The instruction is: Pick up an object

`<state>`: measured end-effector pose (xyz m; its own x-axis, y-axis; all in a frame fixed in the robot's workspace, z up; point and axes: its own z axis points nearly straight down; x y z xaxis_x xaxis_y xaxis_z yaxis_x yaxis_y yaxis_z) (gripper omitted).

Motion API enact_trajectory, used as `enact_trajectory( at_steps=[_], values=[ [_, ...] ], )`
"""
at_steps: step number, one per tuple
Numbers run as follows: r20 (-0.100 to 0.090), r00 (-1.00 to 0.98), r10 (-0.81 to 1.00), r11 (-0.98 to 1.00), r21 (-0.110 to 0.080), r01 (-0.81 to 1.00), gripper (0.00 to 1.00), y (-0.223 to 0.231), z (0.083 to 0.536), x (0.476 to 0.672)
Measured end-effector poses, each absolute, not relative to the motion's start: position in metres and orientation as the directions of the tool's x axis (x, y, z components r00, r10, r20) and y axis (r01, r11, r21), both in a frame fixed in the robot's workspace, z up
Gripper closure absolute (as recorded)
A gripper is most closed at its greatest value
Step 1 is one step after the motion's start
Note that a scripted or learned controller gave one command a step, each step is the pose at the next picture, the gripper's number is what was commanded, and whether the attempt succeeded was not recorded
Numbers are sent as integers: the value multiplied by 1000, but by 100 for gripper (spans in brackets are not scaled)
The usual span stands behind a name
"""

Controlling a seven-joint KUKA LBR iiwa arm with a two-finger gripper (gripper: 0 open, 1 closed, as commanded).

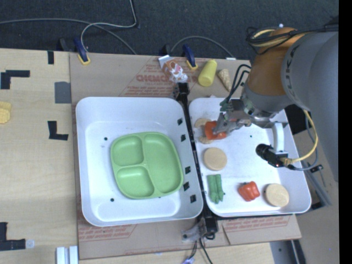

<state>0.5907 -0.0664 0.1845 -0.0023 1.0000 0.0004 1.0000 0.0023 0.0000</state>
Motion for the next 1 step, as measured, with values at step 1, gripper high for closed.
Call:
enact_trajectory(
  at_steps=[1],
  values=[
    [1, -2, 1000, 2, -2, 1000, 100, -6, 191, 581]
  ],
)
